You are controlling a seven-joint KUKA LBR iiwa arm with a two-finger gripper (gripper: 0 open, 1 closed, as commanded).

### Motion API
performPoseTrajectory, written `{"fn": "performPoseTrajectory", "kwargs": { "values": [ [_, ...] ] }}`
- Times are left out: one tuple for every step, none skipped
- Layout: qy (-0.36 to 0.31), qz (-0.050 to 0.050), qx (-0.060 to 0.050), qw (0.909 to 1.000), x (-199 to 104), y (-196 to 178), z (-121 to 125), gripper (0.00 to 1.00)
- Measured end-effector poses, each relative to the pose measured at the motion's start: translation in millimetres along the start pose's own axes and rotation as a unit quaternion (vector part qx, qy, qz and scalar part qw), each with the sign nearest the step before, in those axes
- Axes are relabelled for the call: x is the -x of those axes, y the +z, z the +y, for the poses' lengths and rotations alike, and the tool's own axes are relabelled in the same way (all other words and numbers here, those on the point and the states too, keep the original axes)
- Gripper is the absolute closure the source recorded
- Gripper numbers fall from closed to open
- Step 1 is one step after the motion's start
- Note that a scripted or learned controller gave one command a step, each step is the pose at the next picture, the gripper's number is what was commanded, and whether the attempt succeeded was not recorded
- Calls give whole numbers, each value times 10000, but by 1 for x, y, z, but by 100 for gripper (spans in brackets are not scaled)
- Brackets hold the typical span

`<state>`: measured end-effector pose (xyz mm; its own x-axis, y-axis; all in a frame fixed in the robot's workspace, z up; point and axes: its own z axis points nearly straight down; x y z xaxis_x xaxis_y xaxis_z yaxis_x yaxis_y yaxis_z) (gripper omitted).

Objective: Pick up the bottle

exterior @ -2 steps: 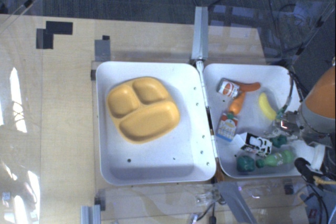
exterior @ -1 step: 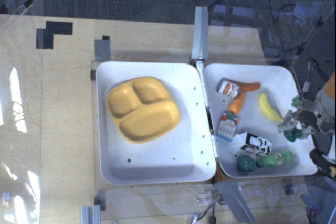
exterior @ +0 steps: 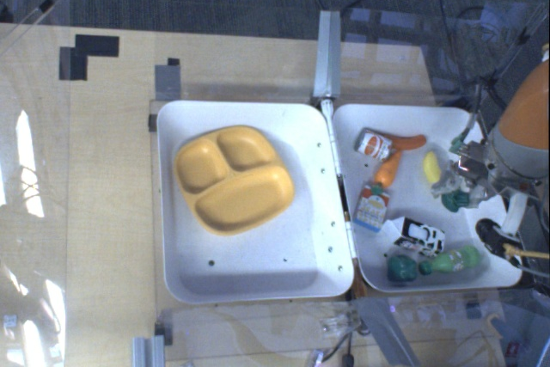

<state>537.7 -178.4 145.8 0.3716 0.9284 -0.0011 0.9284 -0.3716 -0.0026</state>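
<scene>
green bottle [exterior: 434, 263] lies near, below the arm's jaws; their state unclear.

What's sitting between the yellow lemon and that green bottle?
In the camera view, a black-and-white patterned item lies between the lemon and green bottle.

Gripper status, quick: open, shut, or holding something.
Gripper: cannot be told from this view; it sits over the right bin's right side, with no item seen held.

Green bottle [exterior: 438, 262] lies along right bin [exterior: 368, 266] front wall, black-white box [exterior: 422, 235] just behind it; carton [exterior: 371, 208] and carrot [exterior: 388, 169] crowd left side. Middle floor open
</scene>
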Motion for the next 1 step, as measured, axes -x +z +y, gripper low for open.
{"fn": "performPoseTrajectory", "kwargs": {
  "values": [
    [-724, 3, 9, 9974, 28, -3, -28, 100]
  ]
}}
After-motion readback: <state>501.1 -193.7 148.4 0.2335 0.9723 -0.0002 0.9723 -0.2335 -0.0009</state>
